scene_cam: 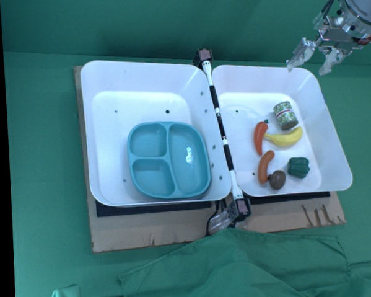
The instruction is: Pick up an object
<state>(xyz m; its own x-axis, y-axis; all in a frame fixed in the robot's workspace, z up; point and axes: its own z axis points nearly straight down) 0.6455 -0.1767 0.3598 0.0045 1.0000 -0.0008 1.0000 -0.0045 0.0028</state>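
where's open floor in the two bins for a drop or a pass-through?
Right bin: bare floor along its far side and beside the divider; crowded near-right around the jar, banana, chili, sausage, brown piece and green pepper. Left bin: bare strip beyond the teal tray. The hand hovers above the right bin's far corner.

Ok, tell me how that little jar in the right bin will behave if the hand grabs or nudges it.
The jar appears tilted against the banana, so a nudge would probably roll it along the bin floor. Its round, smooth-looking sides may slip between fingers unless squeezed across the middle. It looks small and rigid, likely light, and shouldn't deform.
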